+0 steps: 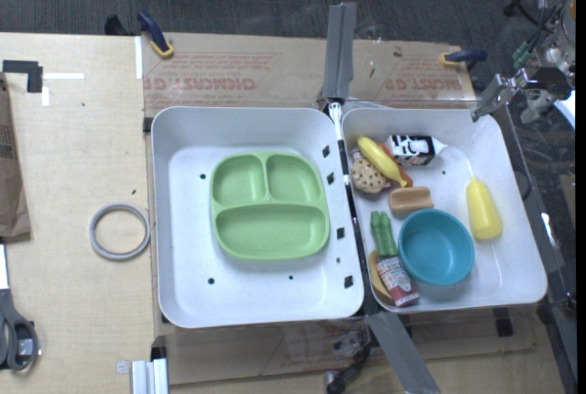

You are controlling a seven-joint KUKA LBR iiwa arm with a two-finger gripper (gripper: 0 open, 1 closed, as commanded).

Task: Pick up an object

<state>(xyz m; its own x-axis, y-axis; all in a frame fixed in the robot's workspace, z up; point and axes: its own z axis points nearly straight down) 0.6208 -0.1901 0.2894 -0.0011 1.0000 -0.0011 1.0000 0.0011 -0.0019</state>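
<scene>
banana [382,160], blue bowl [437,246] and yellow bottle [482,210] are kept in the right bin [513,165] — below-left of the gripper [492,102]; a green plate [270,205] is kept in the left bin [174,227]. gripper's opening — cannot be told.

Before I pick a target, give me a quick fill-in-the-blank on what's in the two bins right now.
1. The green divided plate lies alone in the ____ bin.
2. The blue bowl sits in the ____ bin.
3. The banana rests partly on top of the ____.
4. The loose ring lies outside the bins, on the bench to the ____ of them.

Missing words: left; right; cookie; left
</scene>
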